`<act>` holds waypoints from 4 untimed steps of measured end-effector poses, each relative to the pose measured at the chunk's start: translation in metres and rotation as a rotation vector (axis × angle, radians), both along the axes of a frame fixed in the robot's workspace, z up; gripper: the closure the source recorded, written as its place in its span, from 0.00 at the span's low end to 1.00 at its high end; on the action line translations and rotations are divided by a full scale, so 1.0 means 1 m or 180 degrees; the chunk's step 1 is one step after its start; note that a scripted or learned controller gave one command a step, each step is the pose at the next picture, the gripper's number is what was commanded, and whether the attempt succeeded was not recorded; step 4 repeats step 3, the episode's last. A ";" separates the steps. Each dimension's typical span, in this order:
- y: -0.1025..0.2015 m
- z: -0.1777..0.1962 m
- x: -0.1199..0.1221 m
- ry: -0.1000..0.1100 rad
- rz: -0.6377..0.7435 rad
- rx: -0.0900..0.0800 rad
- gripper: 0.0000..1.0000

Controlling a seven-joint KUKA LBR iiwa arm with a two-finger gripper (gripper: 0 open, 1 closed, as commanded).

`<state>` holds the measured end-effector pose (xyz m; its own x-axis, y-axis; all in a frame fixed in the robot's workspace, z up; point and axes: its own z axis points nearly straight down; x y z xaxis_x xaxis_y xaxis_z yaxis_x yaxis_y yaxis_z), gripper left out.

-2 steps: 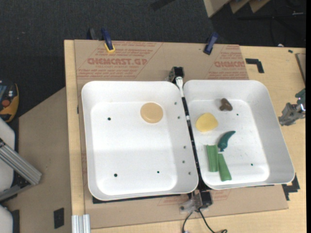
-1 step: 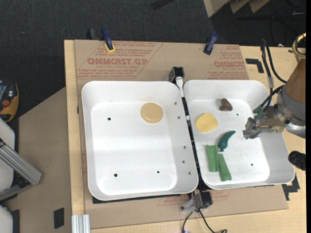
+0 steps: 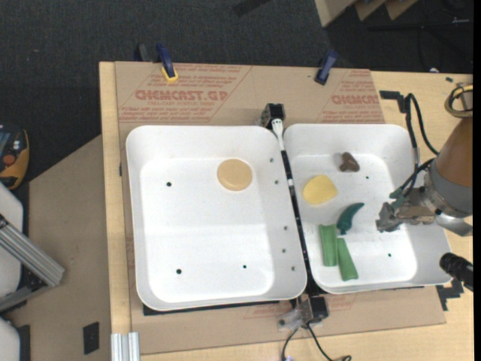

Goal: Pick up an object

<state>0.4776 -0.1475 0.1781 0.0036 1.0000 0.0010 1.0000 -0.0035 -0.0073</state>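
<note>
The right bin point(image 3: 391, 265) holds a small brown lump point(image 3: 348, 161) at the back, a yellow rounded piece point(image 3: 319, 190) near its left wall, a dark teal curved piece point(image 3: 349, 217) in the middle and a green flat strip point(image 3: 336, 250) toward the front. A tan round disc point(image 3: 235, 174) lies in the left bin point(image 3: 203, 277). My gripper point(image 3: 391, 218) hangs low over the right bin's right side, just right of the teal piece. Nothing shows between its fingers.
Blue clamps point(image 3: 164, 57) point(image 3: 326, 66) hold the cardboard sheet at the bench's back edge. A black cable point(image 3: 412, 119) loops by the right bin's far right corner. A black bracket point(image 3: 273, 115) sits between the bins at the back.
</note>
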 end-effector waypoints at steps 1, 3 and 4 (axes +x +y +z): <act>-0.056 -0.021 0.001 -0.0024 0.0005 -0.0006 1.00; 0.000 0.109 0.002 -0.0014 0.0026 0.0005 1.00; 0.000 0.109 0.002 -0.0014 0.0026 0.0005 1.00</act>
